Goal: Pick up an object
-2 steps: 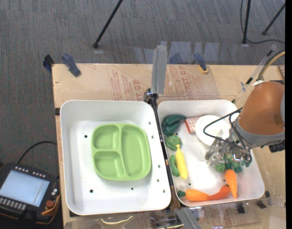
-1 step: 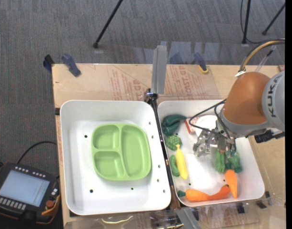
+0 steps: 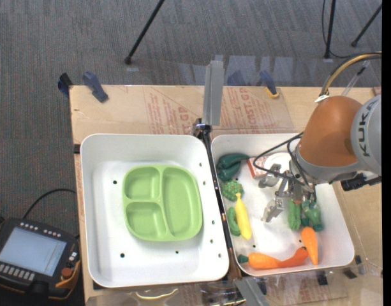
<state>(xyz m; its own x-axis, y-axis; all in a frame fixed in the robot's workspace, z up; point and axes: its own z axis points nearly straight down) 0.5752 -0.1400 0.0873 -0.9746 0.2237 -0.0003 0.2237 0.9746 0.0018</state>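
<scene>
Two white bins: left bin (image 3: 93,171) and right bin (image 3: 339,231). One green divided plate (image 3: 162,203). Also two carrots (image 3: 278,259) (image 3: 310,244) and one yellow banana (image 3: 242,217).

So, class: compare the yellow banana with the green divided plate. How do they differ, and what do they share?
Colour: the banana is yellow, the divided plate light green.
Shape: the banana is slim and curved, the plate broad, with three compartments.
Place: the banana lies in the right bin among other toy foods, the plate alone in the left bin.
Shared: both rest flat on a white bin floor.
</scene>
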